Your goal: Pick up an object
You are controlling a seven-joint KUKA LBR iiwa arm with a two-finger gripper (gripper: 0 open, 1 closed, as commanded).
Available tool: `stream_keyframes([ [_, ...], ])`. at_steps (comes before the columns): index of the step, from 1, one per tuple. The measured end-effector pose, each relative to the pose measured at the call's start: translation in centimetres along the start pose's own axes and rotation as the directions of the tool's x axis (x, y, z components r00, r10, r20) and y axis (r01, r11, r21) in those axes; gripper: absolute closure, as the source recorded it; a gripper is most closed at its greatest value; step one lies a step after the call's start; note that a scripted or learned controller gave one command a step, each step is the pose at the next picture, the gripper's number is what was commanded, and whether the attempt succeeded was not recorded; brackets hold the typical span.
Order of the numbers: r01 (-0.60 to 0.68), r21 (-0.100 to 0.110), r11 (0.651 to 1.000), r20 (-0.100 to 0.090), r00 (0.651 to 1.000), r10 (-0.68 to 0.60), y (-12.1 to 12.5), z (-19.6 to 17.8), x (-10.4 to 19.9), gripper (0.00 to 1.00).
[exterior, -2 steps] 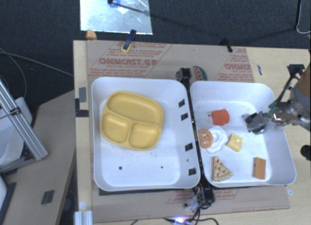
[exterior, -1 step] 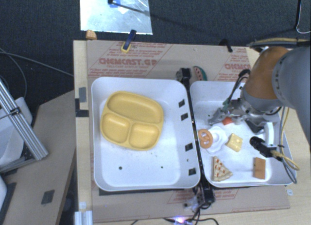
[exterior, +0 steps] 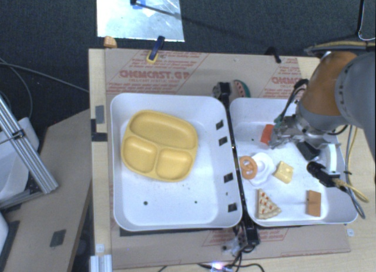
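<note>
Red block [exterior: 267, 134], small and squarish, lies near right bin's [exterior: 294, 107] far-left corner; gripper [exterior: 281, 134] just beside it, finger state unreadable.

Only readable thing is red print on the brown cardboard sheet [exterior: 194, 71] under the left bin [exterior: 170, 218]: looks like "CHEMCAST GP" just above that bin's far edge. It repeats above the right bin [exterior: 252, 109], too cut off to read properly.
</note>
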State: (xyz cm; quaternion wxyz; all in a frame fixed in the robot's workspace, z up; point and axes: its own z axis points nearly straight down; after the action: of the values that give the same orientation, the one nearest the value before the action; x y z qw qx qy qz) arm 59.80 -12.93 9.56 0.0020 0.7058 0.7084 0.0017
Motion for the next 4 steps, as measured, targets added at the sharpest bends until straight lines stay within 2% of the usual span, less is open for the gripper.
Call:
stream_keyframes([
  [1,-0.008,0.007,1.0,0.001,1.0,0.008,-4.8,1.1,-5.6,1.0],
  [2,-0.003,0.009,1.0,-0.003,1.0,0.003,-10.1,1.1,-1.5,1.0],
  [3,0.002,0.006,1.0,-0.002,1.0,-0.002,-11.2,0.7,4.9,1.0],
  [4,-0.003,0.004,1.0,-0.003,1.0,0.003,-11.0,-6.5,16.5,1.0],
])
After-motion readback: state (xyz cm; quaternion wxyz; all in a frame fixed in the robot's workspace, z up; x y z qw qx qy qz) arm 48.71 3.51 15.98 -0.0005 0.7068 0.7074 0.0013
